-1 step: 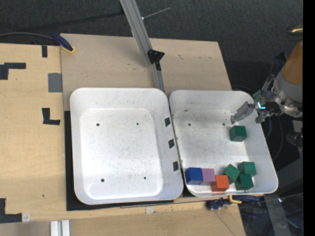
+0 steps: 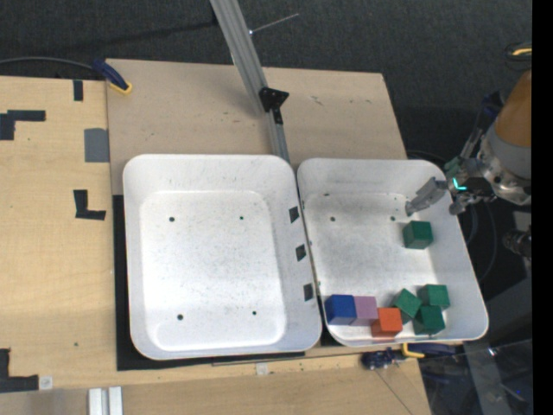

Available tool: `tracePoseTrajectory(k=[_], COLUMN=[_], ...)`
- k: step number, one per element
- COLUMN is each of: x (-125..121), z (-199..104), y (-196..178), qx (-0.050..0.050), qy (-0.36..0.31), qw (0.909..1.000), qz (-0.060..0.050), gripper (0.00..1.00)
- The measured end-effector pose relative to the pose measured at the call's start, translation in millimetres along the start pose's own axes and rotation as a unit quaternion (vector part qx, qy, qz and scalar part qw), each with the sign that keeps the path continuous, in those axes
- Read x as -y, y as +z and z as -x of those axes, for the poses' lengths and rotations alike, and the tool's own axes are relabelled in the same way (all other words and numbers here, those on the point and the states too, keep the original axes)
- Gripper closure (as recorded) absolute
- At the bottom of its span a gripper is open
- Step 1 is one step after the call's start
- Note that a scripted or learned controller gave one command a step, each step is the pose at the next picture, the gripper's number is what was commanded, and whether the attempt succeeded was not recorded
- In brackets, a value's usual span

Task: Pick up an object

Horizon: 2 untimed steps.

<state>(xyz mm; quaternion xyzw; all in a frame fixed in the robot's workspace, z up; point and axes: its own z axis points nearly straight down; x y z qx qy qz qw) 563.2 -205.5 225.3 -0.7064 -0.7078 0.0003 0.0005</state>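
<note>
The arm (image 2: pixel 510 150) is grey with an orange band above the wrist — a small teal light glows near its base, and the gripper (image 2: pixel 425 197) ends in dull grey fingers.

Even, diffuse light is falling from overhead, leaving the two shallow white plastic bins (image 2: pixel 216 258) reading bright, nearly washed out on their rims. Soft, short shadows are sitting under the small coloured blocks (image 2: pixel 386 310). The dark grey floor (image 2: pixel 389 15) is staying dim. The frame is looking slightly soft and grainy, and the grey and orange arm (image 2: pixel 510 137) is blurring at the right edge.
</note>
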Motion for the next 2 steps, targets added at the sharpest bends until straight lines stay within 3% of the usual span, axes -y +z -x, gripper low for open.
tracePoseTrajectory(k=[1, 2], x=[-2, -2], z=[-2, 3], y=[44, 103], qx=[0.000, 0.003], qy=[0.000, 0.001], qw=[1.0000, 1.0000], qz=[-0.002, 0.003], gripper=[0.00, 0.00])
